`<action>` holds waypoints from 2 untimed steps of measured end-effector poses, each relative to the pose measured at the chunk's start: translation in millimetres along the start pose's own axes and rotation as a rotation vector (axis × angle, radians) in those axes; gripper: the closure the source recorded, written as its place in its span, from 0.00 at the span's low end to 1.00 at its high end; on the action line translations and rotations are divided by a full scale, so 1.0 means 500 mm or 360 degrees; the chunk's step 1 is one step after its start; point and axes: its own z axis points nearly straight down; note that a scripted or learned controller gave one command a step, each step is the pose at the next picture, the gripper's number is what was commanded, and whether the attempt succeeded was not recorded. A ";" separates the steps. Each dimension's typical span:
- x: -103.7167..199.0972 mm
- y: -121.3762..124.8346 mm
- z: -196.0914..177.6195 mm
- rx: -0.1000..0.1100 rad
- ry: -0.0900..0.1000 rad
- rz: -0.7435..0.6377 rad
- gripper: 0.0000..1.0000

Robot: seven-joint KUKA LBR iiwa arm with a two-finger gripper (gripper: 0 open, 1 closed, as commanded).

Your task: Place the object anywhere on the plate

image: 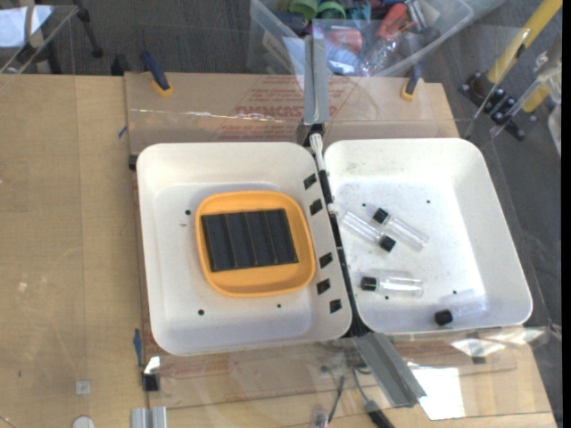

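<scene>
Two white bins side by side, seen from above.
Left bin point(161, 239): orange plate point(254, 282) w/ dark ridged insert. Right bin point(482, 185): three clear vials point(393, 285), black caps.

Two white bins side by side on the wooden surface point(62, 239).

The left bin point(169, 319) holds an orange plate point(256, 279) with a dark ribbed insert point(248, 240). The right bin point(500, 239) holds three clear vials with black caps point(397, 229) point(366, 229) point(393, 284) and a small black cap point(442, 317) near its front edge. Behind the bins stands a clear box of coloured items point(357, 7).
</scene>
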 end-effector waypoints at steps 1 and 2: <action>0.000 0.000 0.000 0.0000 0.0000 0.0072 1.00; 0.001 -0.001 0.001 0.0002 0.0001 0.0113 1.00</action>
